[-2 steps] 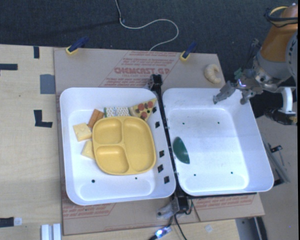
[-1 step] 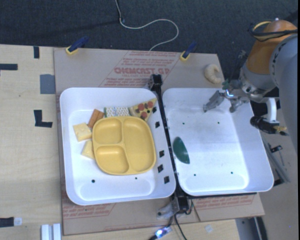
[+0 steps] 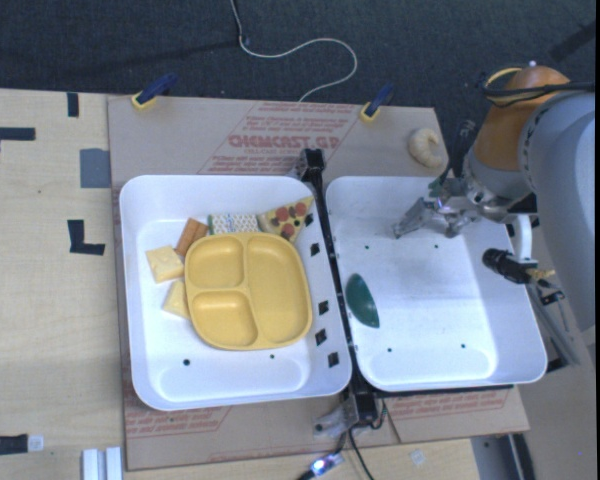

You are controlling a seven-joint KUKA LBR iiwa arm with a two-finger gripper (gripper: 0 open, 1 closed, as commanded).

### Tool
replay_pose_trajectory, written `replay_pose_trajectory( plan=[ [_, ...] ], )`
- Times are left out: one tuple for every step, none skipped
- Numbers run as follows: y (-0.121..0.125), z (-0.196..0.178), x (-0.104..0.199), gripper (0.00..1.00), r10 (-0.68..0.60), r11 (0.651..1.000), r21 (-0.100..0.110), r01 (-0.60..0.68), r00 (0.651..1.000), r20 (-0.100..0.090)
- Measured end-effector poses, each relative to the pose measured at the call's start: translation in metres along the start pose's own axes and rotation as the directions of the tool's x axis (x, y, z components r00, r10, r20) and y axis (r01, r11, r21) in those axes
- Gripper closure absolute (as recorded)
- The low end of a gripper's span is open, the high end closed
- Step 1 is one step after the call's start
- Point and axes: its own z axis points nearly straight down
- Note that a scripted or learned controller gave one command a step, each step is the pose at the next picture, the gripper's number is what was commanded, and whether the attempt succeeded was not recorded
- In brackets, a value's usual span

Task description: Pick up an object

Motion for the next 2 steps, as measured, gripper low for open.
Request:
replay_pose_trajectory(
  plan=[
    [0.002, -0.014, 0.000, 1.00, -0.002, 1.000, -0.004, 0.002, 1.000, 0.003],
    [0.000, -0.056, -0.001, 1.00, 0.003, 1.000, -0.004, -0.003, 1.000, 0.000]
  ],
)
